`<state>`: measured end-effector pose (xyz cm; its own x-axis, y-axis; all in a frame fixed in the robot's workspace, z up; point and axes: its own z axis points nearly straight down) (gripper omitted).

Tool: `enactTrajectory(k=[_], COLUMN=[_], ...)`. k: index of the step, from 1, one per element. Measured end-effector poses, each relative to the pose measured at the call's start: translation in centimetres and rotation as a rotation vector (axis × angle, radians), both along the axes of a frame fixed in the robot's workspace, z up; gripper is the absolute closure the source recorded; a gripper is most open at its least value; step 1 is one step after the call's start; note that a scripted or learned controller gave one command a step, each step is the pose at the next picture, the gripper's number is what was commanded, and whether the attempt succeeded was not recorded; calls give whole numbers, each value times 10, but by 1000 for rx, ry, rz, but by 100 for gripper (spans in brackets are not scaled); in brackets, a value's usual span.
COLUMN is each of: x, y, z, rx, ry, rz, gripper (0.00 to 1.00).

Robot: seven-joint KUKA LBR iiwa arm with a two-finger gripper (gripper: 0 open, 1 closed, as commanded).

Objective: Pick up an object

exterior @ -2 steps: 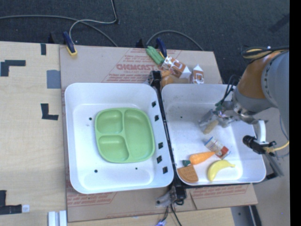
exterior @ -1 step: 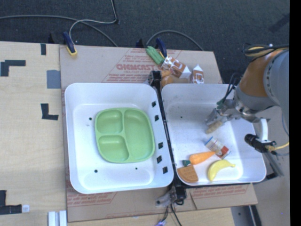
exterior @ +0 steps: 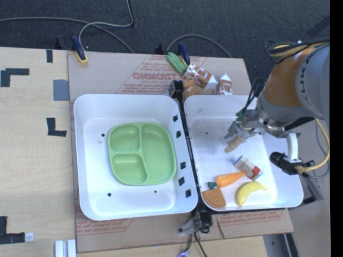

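The toy banana (exterior: 250, 191), carrot (exterior: 230, 179) and small packet (exterior: 247, 167) lie untouched at the right bin's (exterior: 214, 116) near end, while the gripper (exterior: 234, 140) hovers just above them, seemingly empty with fingers parted, so picking remains.

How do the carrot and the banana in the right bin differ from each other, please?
The carrot is orange with a green end; the banana is plain yellow. The carrot is straight and tapered; the banana is curved. The carrot lies nearer the bin divider, the banana nearer the bin's right front corner. Both lie flat in the right bin, apart from the claw.
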<state>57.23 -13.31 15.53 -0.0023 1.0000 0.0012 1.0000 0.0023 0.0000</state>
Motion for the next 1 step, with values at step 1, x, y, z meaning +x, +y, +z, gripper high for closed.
enactTrajectory(k=[1], x=[12], y=[77], z=[29], rx=[0], ry=[1], rz=[0], gripper=[100])
